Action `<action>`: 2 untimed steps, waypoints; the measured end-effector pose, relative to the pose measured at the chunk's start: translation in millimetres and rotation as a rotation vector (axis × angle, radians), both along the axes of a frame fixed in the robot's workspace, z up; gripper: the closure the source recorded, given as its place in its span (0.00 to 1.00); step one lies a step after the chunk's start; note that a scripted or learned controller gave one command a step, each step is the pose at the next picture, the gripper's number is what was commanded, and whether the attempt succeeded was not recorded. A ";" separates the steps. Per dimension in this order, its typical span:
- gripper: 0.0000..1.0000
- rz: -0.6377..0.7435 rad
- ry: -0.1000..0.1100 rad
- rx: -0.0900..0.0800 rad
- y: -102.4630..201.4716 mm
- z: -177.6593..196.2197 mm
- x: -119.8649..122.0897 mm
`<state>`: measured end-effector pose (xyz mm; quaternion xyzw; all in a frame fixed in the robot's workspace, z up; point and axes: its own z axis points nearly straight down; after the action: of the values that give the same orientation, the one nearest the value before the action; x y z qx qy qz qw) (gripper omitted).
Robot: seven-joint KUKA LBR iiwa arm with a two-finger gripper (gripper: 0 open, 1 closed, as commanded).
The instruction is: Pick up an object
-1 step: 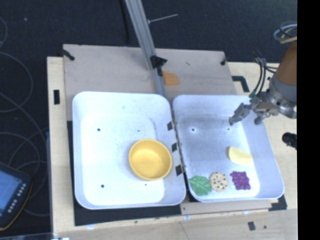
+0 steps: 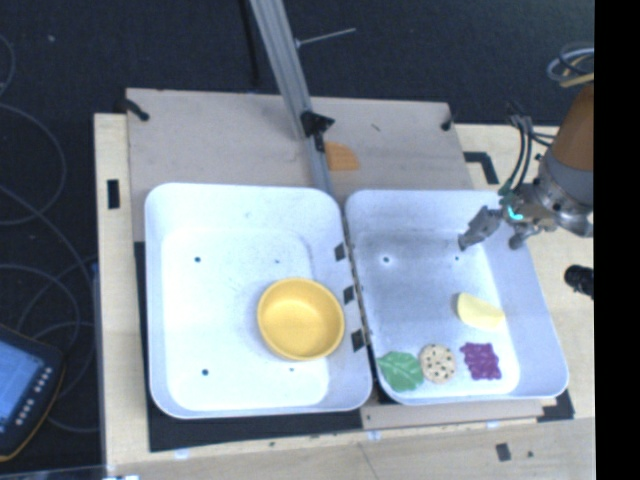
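Note:
The right bin [image 2: 420,258] holds a pale yellow lump [image 2: 480,311] near its right wall. Along its front edge lie a green leaf-shaped piece [image 2: 400,370], a round speckled cookie [image 2: 437,363] and a purple grape cluster [image 2: 482,360]. A yellow bowl [image 2: 300,318] sits upright in the left bin [image 2: 200,238]. My gripper [image 2: 498,234] hangs over the right bin's back right part, above and behind the yellow lump. Its fingers are spread open, with nothing between them.
A slanted metal rail [image 2: 285,63] runs from the top of the view down to the gap between the bins. An orange tag [image 2: 341,157] lies on the bench behind the bins. Cables trail at the left on the dark floor.

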<state>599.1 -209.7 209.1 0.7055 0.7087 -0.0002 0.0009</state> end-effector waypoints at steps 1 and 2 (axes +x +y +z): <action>0.00 -0.005 0.006 0.000 -4.2 -61.7 -5.6; 0.00 -0.006 0.002 -0.001 -5.6 -110.3 -6.0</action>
<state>593.1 -215.3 98.8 0.7076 0.7066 -0.0015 0.0005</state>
